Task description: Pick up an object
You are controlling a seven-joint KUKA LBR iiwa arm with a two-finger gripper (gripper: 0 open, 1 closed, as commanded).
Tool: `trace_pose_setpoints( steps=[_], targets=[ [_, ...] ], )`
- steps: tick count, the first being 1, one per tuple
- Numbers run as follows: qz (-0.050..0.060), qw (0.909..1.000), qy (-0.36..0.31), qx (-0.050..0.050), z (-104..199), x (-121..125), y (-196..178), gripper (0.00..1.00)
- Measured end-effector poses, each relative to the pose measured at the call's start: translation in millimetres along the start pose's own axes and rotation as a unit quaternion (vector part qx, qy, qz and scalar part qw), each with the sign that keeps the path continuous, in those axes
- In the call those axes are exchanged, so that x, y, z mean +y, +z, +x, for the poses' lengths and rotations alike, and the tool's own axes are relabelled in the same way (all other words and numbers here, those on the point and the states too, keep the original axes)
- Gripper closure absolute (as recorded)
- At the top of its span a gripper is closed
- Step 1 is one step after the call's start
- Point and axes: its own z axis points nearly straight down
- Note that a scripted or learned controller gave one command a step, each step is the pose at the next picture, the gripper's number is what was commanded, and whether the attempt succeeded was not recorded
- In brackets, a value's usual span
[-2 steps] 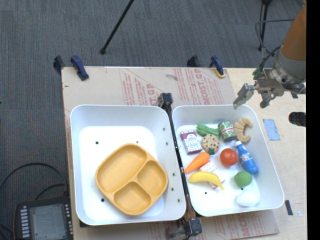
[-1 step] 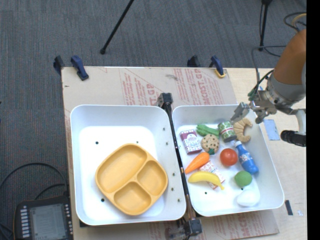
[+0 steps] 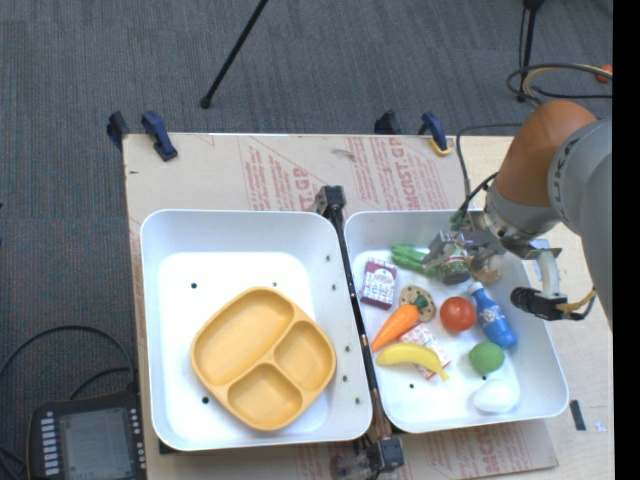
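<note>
Bench board (image 3: 300, 173) carries red print (mirrored, unreadable).

I see even, soft overhead light, bright on the white bins (image 3: 160, 268) and dim on the carpet (image 3: 80, 58). Shadows are faint and short. The picture is slightly soft and low in detail; around the gripper (image 3: 455, 258) small parts blur together.

We see small toys crowded in the right bin (image 3: 556, 383): a carrot (image 3: 394, 326) beside a banana (image 3: 412, 356), a red tomato (image 3: 457, 313), and a blue bottle (image 3: 493, 317). A green ball (image 3: 486, 357) sits just above a white egg (image 3: 495, 395).
</note>
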Motion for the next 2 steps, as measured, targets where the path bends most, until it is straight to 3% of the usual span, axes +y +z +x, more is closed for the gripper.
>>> trace_pose_setpoints(
  steps=[1,2],
  targets=[
    [-0.001,1.0000,0.000,0.001,1,1,-11,1.00],
    [0.001,1.0000,-0.001,0.001,70,0,-126,1.00]
  ],
)
